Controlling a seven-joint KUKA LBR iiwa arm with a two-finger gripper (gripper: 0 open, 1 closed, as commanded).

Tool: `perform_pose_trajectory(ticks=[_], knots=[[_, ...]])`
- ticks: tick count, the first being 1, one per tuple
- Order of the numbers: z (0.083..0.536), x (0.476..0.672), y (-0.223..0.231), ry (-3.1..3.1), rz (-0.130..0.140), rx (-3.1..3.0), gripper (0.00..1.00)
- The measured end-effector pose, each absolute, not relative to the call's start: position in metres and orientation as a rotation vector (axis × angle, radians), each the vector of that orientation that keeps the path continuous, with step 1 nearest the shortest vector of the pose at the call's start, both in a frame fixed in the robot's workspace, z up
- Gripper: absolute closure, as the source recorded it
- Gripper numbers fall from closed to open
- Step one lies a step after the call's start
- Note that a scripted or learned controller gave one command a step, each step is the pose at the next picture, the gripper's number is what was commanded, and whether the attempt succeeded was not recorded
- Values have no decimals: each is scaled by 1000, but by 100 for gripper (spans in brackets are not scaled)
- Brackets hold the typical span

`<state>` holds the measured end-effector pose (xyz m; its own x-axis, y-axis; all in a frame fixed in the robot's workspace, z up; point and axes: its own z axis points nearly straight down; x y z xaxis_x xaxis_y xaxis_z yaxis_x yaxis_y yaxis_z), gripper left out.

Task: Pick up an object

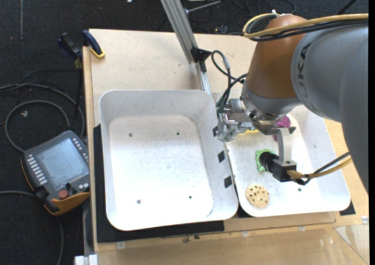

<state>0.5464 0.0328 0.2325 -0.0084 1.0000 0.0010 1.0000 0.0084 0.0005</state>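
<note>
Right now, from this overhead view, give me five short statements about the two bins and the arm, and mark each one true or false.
1. The cookie lies in the right bin. True.
2. The green object lies in the left bin. False: it lies in the right bin, above the cookie.
3. The arm hangs over the right bin. True.
4. The teach pendant sits on the bench. False: it lies on the floor, left of the bench.
5. A pink object shows beside the arm's wrist. True.
</note>
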Motion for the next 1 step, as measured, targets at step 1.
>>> perform_pose_trajectory(ticks=[1], knots=[[225,564,86,-2230,-2,-2213,100]])
